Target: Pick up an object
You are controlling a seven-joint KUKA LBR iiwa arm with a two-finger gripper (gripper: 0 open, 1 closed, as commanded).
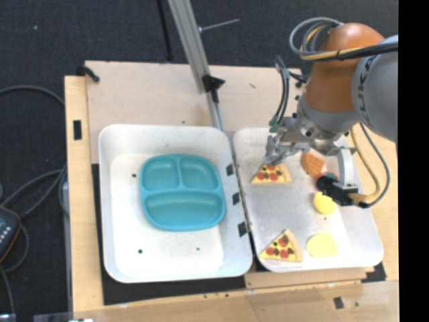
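Arm (348,66): grey w/ orange band, reaching in from right over the right bin (362,247).
Gripper (276,154): low over the bin's far-left part, tips just above the upper pizza slice (271,174); can't tell its state, nothing seen held.
Other items, right bin: 2nd pizza slice (282,247) at near edge, yellow disc (322,245) beside it, yellow lump (324,203), orange piece (313,163) partly under the wrist.
Left bin (120,247): teal divided plate (181,192) near centre.
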